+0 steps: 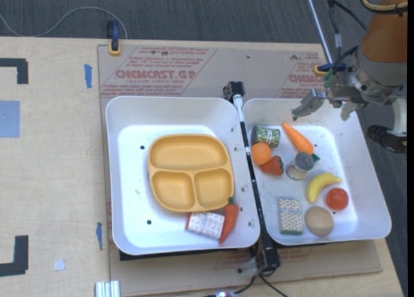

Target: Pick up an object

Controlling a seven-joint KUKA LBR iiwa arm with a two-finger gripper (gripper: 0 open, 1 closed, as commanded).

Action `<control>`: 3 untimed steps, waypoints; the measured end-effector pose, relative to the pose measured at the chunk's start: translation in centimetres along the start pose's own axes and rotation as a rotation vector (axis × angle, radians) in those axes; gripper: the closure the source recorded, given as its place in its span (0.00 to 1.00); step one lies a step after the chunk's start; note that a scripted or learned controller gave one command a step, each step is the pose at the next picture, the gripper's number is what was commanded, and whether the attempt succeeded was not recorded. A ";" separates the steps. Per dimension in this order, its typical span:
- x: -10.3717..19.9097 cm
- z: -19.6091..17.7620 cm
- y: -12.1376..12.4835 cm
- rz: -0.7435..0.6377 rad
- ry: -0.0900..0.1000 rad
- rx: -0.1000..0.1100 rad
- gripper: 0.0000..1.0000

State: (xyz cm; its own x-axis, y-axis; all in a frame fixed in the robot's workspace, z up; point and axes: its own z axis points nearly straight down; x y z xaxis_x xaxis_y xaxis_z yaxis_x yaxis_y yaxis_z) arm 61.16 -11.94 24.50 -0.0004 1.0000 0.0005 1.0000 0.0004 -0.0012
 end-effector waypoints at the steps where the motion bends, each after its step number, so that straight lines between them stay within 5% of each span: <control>1: -0.1 10.5 -1.3 0.001 0.000 0.001 0.00; 2: 0.6 15.8 -3.8 0.002 -0.005 -0.007 0.00; 3: 2.3 15.8 -9.4 0.002 -0.003 -0.009 0.00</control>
State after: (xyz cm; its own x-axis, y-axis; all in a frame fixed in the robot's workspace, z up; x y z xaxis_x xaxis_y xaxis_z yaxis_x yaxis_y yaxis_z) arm 51.79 -9.61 8.76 0.0011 1.0000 -0.0020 1.0000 -0.0011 0.0074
